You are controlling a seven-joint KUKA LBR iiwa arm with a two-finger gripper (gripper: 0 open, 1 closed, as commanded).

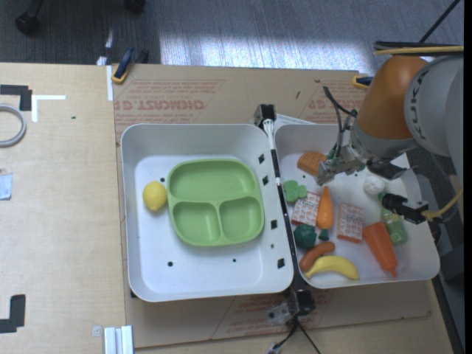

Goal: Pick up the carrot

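- Carrot (pixel 324 209) lies in the right bin (pixel 424 260), near its left side, long axis running almost straight up and down the view.
- A second, larger orange carrot-like piece (pixel 381 247) lies lower right, tilted.
- One banana (pixel 332 268), one lemon (pixel 154 196), one green tray (pixel 216 201) with three compartments; lemon and tray sit in the left bin (pixel 133 271).
- Two bins on the counter (pixel 51 220).
- Jaws (pixel 327 172) hang just above the carrot's upper end; whether they are open I cannot tell, and nothing shows between them.
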